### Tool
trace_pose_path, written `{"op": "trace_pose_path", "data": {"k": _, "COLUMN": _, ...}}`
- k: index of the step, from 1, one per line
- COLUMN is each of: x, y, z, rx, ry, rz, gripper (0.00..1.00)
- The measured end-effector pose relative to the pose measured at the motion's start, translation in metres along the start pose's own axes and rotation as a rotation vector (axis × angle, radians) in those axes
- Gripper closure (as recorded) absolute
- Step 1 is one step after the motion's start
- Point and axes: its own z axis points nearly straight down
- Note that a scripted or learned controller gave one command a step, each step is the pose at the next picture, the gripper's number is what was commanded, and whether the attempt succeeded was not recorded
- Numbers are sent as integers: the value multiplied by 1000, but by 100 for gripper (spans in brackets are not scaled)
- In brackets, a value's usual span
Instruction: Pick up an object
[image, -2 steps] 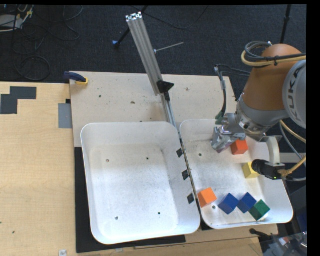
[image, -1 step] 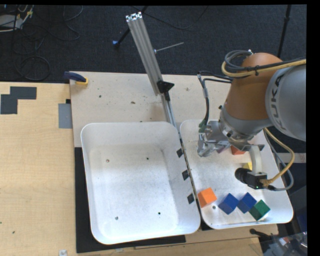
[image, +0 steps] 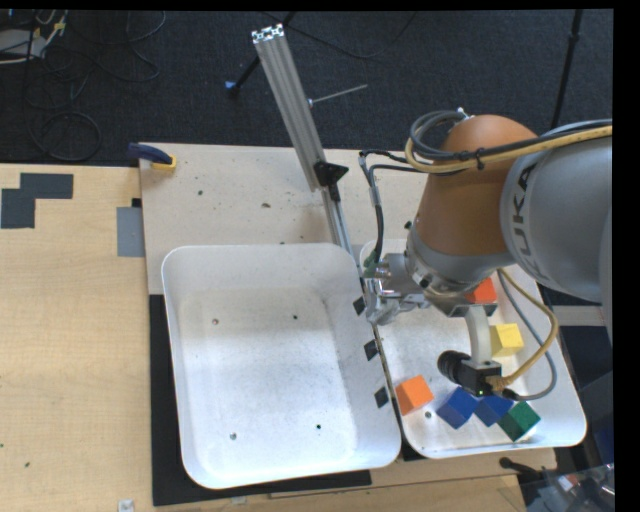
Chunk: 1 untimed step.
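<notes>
We counted two orange blocks (image: 413, 393), two blue blocks (image: 457, 408), one yellow block (image: 506, 338) and one green block (image: 520, 421) in the right bin (image: 425, 345). The arm (image: 470, 210) hung over its far-left corner, and we couldn't tell the gripper (image: 383, 297) state.

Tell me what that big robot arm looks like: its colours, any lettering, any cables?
The arm has a smooth, rounded grey shell with part of some large black lettering on it. Above the wrist sits a bulging orange band, glossy and dome-like. Dark and pale cables loop over its top, and a thin black one runs down to silvery metal fittings.
</notes>
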Motion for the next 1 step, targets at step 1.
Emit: {"op": "trace_pose_path", "data": {"k": 1, "x": 50, "y": -9, "z": -3, "rx": -1, "ry": -1, "rz": -1, "gripper": 100}}
